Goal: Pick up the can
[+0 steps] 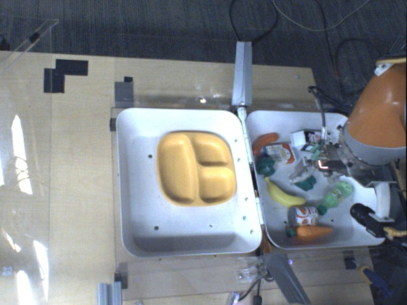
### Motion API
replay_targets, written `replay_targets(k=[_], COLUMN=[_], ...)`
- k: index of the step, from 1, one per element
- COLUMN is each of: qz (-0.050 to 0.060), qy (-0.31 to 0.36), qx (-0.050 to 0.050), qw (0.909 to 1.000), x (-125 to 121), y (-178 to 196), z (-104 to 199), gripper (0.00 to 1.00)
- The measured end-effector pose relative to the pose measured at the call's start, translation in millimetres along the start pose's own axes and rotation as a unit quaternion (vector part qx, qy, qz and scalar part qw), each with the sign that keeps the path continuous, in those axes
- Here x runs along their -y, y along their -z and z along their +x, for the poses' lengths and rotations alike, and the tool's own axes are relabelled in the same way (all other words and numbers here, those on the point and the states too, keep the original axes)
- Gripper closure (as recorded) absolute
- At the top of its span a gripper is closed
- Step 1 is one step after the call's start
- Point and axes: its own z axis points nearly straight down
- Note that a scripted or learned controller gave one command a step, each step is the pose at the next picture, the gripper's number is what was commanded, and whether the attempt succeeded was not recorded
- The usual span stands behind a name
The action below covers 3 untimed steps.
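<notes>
tool [316, 164]: over right bin [277, 234], grip state cannot tell | can [306, 215]: beside carrot [313, 232], apart from tool

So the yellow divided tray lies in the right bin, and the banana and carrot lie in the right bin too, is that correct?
Not quite. The camera view shows the yellow divided tray in the left bin. The banana and carrot do lie in the right bin.

Robot lab — bench [63, 170], loose cables [299, 11]

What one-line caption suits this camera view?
Arm's gripper hovers over right bin holding can, banana, carrot; yellow tray fills left bin.
</notes>
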Motion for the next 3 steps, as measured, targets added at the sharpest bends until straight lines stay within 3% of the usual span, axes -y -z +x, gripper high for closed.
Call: replay_targets(k=[1, 2, 3], qz=[-0.005, -0.005, 0.021], qy=[-0.072, 0.128, 0.219], qx=[0.0, 0.002, -0.018], qw=[0.9974, 0.9917, 0.9753], x=[6.3, -83.3, -138.1], y=[-127.7, -127.7, -127.2], z=[-0.5, -50.5, -112.7], gripper=[0.0, 0.0, 0.0])
